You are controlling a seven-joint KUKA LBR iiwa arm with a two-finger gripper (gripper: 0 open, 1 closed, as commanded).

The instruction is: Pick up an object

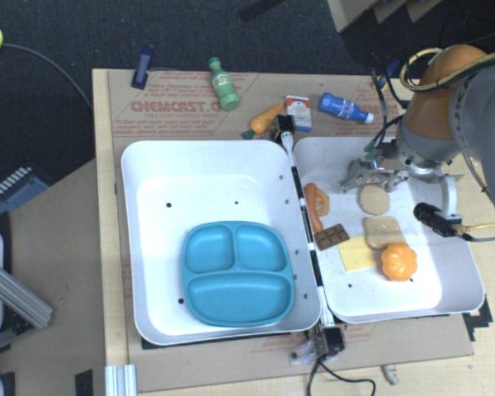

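While the grey arm (470,97) is reaching in over the right bin (445,299), its jaws (371,174) are hovering just above a pale round cookie (374,200) near that bin's far side; whether they are open or closed cannot be told from this angle. Just nearer than the cookie, a tan bread piece (383,231), a yellow cheese slice (356,254) and an orange fruit (398,262) are lying close together. A hot dog (315,205) and a brown chocolate square (330,237) are sitting along the bin's left wall. Left of the right bin, a blue divided plate (235,272) is resting in the left bin (148,188).
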